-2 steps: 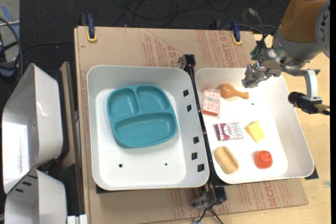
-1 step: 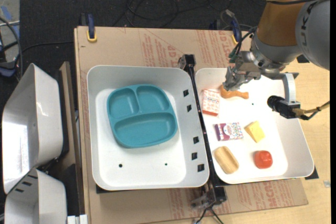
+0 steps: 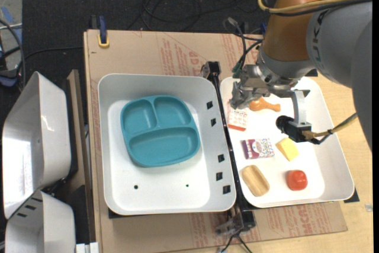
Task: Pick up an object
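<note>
- Right bin has a handful of small things: an orange blobby toy, a red-and-white carton, a purple-and-white packet, a yellow block, a tan bread-roll shape and a red tomato-looking piece.
- The orange toy is small and lumpy, with a thin tail pointing right, up near the far edge of that bin.
- My pincer is down over the far-left corner of the same bin, just left of the orange toy and right above the carton.
- Honestly can't tell how the pincer stands from this angle; my wrist hides it.
- The packet, block, roll and tomato sit nearer the camera, well apart from my pincer.
- Left bin holds a teal divided plate, lying flat.
- Both bins sit on the table.
</note>
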You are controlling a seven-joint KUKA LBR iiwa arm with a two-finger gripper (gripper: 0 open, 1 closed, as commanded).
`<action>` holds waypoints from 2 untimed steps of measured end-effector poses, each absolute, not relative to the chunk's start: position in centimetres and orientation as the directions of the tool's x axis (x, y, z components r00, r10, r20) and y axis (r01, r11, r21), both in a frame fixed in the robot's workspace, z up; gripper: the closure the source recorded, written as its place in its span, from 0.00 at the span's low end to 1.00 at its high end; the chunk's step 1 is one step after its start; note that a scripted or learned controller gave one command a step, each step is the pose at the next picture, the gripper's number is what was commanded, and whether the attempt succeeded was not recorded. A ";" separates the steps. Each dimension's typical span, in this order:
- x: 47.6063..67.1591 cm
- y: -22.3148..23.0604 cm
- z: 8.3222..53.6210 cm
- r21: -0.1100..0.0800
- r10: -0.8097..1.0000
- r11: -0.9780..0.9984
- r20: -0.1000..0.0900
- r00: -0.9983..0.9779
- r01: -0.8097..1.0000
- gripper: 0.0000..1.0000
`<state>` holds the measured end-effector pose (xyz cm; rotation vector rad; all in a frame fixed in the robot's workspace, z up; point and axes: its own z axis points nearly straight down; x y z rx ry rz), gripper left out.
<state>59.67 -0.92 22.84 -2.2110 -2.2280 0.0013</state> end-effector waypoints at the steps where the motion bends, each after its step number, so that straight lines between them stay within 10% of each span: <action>1: 59.1 4.5 21.9 -0.002 1.000 0.008 0.002 -0.008 1.000 1.00; 2: 58.4 9.7 21.4 -0.002 1.000 0.008 0.001 -0.008 1.000 1.00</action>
